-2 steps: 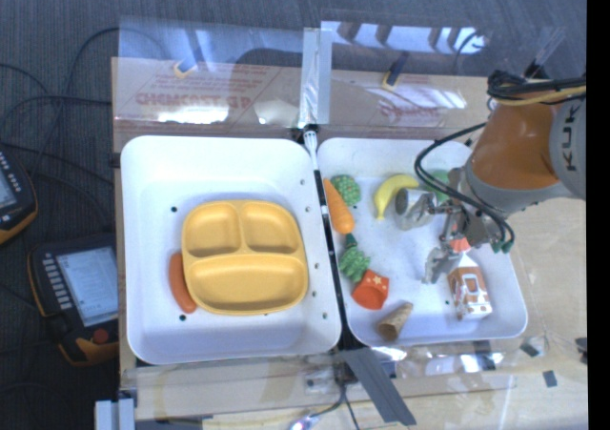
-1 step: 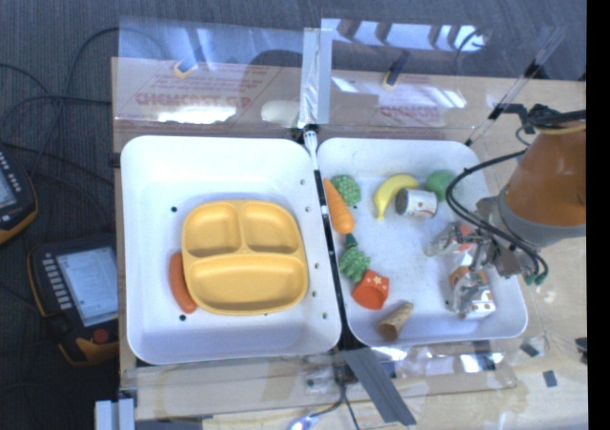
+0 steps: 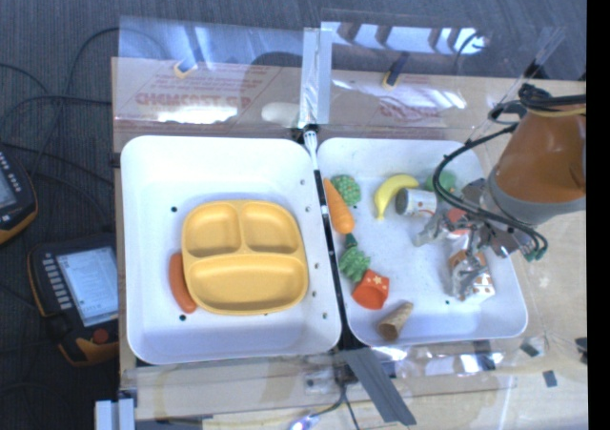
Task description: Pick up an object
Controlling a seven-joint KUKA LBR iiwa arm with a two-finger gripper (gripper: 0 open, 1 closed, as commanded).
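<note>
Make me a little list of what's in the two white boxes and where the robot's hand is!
left bin: yellow divided plate, orange-red sausage toy beside it
right bin: banana, carrot, two green veggie toys, red pepper toy, brown cone-shaped toy
gripper: low over the right bin's right side
fingers: too cluttered to tell
arm: reaches in from the right

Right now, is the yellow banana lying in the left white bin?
No, the yellow banana lies in the right white bin, beside the orange carrot.
</note>
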